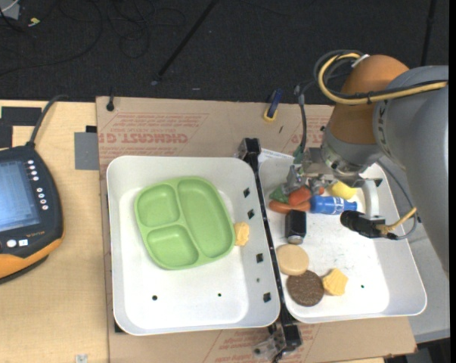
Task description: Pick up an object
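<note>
Hand (302, 178) largely hidden under the wrist; fingers not distinguishable. Orange-red object (292, 197) partly covered by the hand, kind unclear. Tablet (16, 210) cut off at the left edge. Arm (409, 119) cut off at the right. Far end of the right bin (409, 293) masked by the arm.

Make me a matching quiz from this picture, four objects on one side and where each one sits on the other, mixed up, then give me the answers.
Objects:
1. green tray
2. brown disc
3. blue bottle
4. tablet

Places:
A. right bin, near front edge
B. on the bench, left of both bins
C. left bin
D. right bin, under the arm's wrist

Pairs: 1-C, 2-A, 3-D, 4-B
</note>
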Robot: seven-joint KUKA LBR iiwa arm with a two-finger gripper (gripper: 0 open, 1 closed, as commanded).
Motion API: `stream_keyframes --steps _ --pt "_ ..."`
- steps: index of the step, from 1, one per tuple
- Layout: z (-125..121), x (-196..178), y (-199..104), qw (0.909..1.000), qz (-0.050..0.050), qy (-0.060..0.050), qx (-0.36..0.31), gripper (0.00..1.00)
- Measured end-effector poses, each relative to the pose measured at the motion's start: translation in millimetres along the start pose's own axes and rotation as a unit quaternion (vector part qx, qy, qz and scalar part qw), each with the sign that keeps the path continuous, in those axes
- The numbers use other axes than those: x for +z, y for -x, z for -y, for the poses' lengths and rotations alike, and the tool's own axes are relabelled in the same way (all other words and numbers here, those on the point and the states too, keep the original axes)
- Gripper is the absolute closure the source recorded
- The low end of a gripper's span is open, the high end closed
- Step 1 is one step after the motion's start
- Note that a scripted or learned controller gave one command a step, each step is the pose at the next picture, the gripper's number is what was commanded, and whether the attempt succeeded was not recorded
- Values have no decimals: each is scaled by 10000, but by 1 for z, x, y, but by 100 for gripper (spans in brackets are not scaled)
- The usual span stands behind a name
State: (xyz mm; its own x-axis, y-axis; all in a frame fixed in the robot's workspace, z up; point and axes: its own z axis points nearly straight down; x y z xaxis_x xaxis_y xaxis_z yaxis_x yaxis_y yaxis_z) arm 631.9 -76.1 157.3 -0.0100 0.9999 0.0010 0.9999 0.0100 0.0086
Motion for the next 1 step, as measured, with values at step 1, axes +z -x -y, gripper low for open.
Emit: stream_keyframes --steps 1 --pt "70 -68 -42 10000 -10 -47 36 100"
